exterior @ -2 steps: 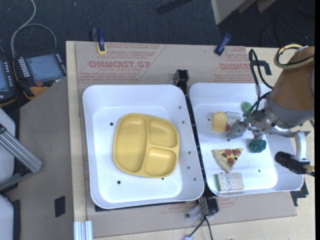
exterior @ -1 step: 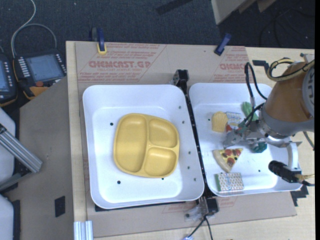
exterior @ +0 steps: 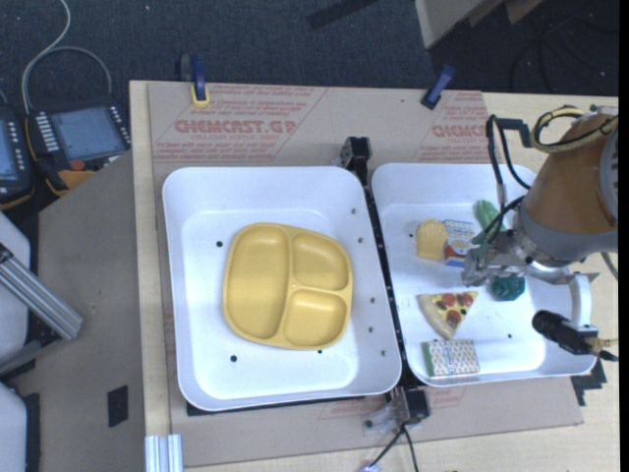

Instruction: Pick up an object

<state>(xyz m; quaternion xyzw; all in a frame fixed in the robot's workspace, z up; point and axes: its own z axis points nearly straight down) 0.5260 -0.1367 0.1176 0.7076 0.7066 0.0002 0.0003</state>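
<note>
Gripper [exterior: 482,264] was lowered into right bin [exterior: 413,352], pizza slice [exterior: 447,311] at 7 o'clock; approach step. Finger state couldn't be told. Closing on one item was needed next.

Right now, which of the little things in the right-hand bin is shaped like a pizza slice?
The triangular pizza slice, yellow with red spots, lying between the yellow lump and the speckled packet.

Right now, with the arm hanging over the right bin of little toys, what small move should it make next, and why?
Probably a short drop straight down. The claw sits low in the right bin, just above the toy pizza slice and beside the yellow toy and the teal object. Nothing shows between its fingers, so a small descent onto the nearest piece seems sensible before closing.
</note>
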